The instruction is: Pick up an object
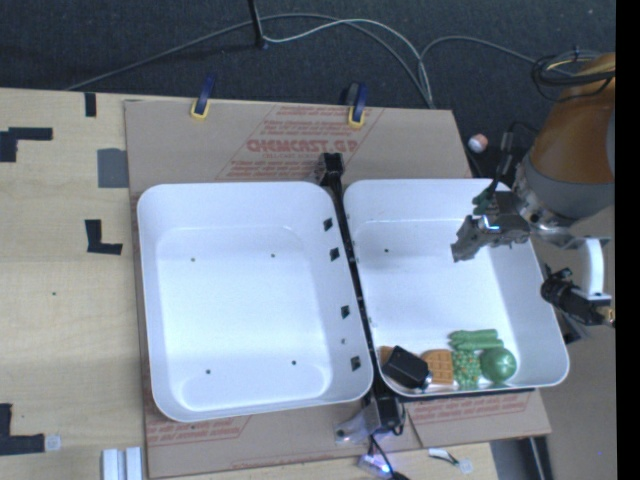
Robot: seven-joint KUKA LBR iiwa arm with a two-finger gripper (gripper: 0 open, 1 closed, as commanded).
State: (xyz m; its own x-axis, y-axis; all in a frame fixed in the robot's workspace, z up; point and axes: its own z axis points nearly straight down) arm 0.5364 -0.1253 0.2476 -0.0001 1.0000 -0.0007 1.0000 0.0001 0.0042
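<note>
On the cardboard-topped bench (300,143), I see the right bin (430,288) holding a black block (406,367), orange waffle (437,364) and green toys (484,356) at six o'clock; the gripper (468,244) (grip state unclear) hangs at one o'clock.

This looks like a robot laboratory or a test workshop, not a home. Two white bins (240,298) stand side by side on a brown cardboard sheet (290,143), which is fixed to the wooden bench (60,268) with two clamps (203,100). Black tape marks (98,238) are stuck on the bench. Loose cables (330,28) lie on the dark carpet (120,18) behind it. A grey and orange robot arm (575,158) reaches over the right bin.
</note>
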